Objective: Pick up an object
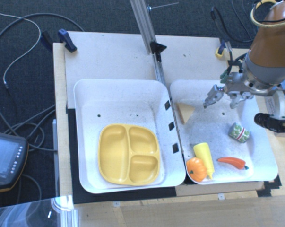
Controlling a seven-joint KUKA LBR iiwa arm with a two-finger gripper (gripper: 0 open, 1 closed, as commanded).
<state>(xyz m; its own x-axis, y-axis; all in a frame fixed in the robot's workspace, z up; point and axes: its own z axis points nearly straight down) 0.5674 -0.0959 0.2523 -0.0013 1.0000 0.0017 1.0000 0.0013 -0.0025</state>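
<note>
My gripper [224,100] hangs over the back of the right bin [270,150], its two fingers spread apart with nothing between them. A tan wedge [184,112] lies at the bin's left wall, left of the gripper. A small green and white can [239,132] rests below the gripper toward the right. Near the front sit a yellow cylinder [204,156], an orange pumpkin-like toy [196,168] touching it, and a red pepper [232,162].
The left bin [85,103] holds a yellow divided plate [129,153]. A slanted metal pole [142,13] rises from between the bins. Cables and a tablet [5,162] lie on the floor at left.
</note>
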